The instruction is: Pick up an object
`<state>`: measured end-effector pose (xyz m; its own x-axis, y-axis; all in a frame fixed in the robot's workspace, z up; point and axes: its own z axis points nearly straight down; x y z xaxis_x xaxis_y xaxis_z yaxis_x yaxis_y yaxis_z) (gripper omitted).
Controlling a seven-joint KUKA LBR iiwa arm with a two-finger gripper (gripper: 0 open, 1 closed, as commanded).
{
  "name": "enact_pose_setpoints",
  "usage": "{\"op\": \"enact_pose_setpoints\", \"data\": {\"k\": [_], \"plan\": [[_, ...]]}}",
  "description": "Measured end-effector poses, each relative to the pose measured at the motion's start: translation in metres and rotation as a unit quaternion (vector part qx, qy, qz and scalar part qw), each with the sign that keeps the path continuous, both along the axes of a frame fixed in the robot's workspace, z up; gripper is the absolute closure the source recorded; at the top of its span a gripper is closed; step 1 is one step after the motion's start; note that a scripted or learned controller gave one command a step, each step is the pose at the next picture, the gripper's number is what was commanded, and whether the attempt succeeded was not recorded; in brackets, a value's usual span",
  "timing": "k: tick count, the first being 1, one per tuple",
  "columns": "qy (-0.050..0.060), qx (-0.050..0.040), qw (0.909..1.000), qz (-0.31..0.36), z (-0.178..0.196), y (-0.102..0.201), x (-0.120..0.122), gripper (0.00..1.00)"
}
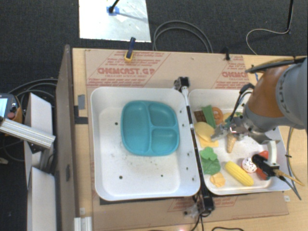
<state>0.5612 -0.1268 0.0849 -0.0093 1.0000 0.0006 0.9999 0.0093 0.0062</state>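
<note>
My gripper [229, 130] hangs low over the middle of the right bin [240, 189], with the grey arm and its orange band reaching in from the right. Just below it lies a tan cone-shaped piece [231, 143]. To its left sits a yellow lump [204, 131]. A dark green block [209, 114] and an orange ring [218, 113] lie behind it. Nearer the front are a green leafy piece [209, 160], a corn cob [239, 173], a small orange piece [217, 179], a white-and-red ball [249, 165] and a red piece [263, 172].
The left bin [108, 177] bears a teal divided plate [149, 128]. A black-tipped rod [188, 114] runs along the divide between the bins. Brown cardboard [144, 69] lies behind both bins, with a yellow clip [129, 55] on its far edge.
</note>
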Motion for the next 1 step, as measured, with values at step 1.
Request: {"op": "enact_pose_setpoints", "data": {"k": [1], "plan": [[0.001,-0.0005,1.0,-0.002,0.0102,-0.0028,-0.0021,1.0]]}}
